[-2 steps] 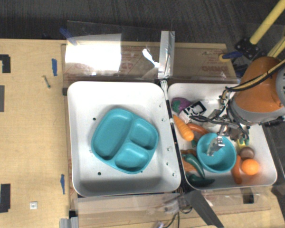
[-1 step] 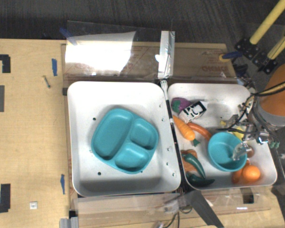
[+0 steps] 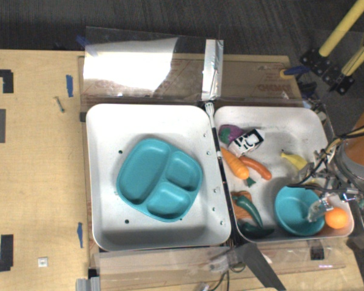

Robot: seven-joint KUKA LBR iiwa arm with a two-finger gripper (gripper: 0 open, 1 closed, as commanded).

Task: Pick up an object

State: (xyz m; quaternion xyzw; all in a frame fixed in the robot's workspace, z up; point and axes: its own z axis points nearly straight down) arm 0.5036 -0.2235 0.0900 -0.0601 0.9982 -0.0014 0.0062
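The right bin (image 3: 303, 119) holds several toys. A purple eggplant (image 3: 229, 131) and a white-and-black block (image 3: 247, 140) lie at its back left. Two orange carrots (image 3: 238, 165) (image 3: 257, 167) lie beneath them, and a small yellow banana (image 3: 293, 159) lies to their right. At the bin's front stands a teal bowl (image 3: 295, 211), with an orange ball (image 3: 337, 218) to its right and a green pepper (image 3: 247, 210) to its left. My gripper (image 3: 321, 208) reaches in from the right edge, low over the bowl's right rim and close to the orange ball.
The left bin (image 3: 106, 132) holds a teal divided plate (image 3: 160, 178). Cables (image 3: 325, 162) hang from the wrist over the right bin's right side. A clear plastic sheet (image 3: 130, 68) lies behind the bins. Yellow-legged stands (image 3: 346, 23) are at the top right.
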